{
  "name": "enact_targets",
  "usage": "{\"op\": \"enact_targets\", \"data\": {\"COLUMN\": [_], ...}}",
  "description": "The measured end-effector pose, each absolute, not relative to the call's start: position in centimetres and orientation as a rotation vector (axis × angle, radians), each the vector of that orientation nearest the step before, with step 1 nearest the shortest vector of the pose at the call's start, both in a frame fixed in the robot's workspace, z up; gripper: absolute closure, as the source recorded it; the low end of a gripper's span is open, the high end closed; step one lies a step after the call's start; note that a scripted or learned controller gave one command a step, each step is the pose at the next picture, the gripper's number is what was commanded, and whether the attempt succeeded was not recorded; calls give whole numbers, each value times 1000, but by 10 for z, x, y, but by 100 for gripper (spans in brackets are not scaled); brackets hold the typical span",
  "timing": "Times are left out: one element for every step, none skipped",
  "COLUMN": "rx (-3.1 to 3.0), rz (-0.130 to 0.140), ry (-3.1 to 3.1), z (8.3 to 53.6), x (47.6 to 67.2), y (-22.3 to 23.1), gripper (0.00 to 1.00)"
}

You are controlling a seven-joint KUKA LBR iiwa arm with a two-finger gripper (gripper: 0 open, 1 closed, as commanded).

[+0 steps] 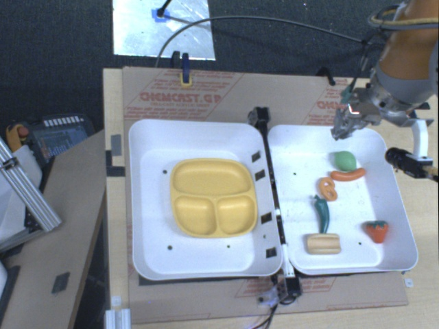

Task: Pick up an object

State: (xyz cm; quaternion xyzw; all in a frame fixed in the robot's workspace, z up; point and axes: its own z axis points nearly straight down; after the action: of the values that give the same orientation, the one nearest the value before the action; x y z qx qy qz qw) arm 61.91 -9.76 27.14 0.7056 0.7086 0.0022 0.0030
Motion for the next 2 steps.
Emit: {"op": "enact_targets", "data": {"rx": [2213,2213], "rz": [2,1], "ry": [2230,2232], "z": [268,251], "x": [608,595], "y": [-56,-5], "gripper": [100,100]}}
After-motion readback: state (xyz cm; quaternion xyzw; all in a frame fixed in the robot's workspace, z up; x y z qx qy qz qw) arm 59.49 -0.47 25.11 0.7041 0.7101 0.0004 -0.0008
